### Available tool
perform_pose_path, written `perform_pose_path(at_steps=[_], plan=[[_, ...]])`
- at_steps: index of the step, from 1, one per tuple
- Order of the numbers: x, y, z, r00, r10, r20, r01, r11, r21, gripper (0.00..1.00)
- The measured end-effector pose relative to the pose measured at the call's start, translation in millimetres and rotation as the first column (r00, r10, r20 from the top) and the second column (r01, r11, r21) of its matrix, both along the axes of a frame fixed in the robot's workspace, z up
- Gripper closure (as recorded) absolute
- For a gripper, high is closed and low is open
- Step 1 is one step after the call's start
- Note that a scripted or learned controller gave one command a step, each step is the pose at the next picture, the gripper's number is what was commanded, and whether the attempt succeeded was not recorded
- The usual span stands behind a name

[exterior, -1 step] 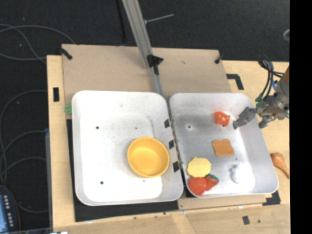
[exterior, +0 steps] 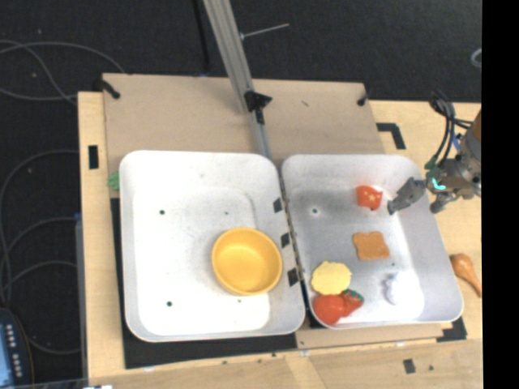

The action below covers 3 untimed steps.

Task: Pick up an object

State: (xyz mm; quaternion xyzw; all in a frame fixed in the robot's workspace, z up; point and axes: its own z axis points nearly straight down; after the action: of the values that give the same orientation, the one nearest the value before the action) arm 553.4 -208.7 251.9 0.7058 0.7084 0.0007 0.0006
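Nearest, a red strawberry (exterior: 334, 306) and yellow piece (exterior: 331, 278) lie at the right bin's (exterior: 422, 294) front, then a tan toast (exterior: 371, 245). Farther back, my fingers (exterior: 420, 194) spread, holding nothing, beside a small red object (exterior: 369, 196).

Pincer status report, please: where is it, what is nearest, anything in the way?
Pincer open over the right bin, holding nothing. Small red object just to its left, not touching. Nothing between them.
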Motion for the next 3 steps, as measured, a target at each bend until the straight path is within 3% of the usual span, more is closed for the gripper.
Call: perform_pose_path(at_steps=[3], plan=[[-4.0, -5.5, -152.7, 1.000, -0.005, -0.003, 0.005, 1.000, -0.003, 0.00]])
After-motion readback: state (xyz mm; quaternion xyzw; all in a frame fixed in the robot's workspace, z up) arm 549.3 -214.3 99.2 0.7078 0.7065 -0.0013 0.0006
